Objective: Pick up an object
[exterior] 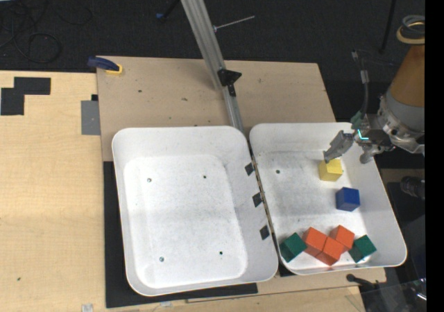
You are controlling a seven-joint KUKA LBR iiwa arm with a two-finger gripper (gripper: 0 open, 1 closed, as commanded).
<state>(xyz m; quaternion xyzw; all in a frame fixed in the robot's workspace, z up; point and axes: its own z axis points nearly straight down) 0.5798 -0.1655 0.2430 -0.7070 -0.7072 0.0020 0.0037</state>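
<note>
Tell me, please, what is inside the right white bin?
Inside the right bin: a yellow cube just below the gripper, a blue cube, two green cubes and orange cubes clustered between them. Their undersides are hidden.

Grey arm (pixel 406 113) with a broad orange band (pixel 411 75) above the wrist. Pale ring atop the band. Metal end effector (pixel 352 150) with two grey fingers (pixel 338 145), a small teal-lit spot at the base, thin dark cable above.

1 fixed camera looks down at a slant from above the pale wooden bench (pixel 48 165), far enough back to frame both shallow white plastic bins (pixel 184 276) and the bench's far edge.
</note>
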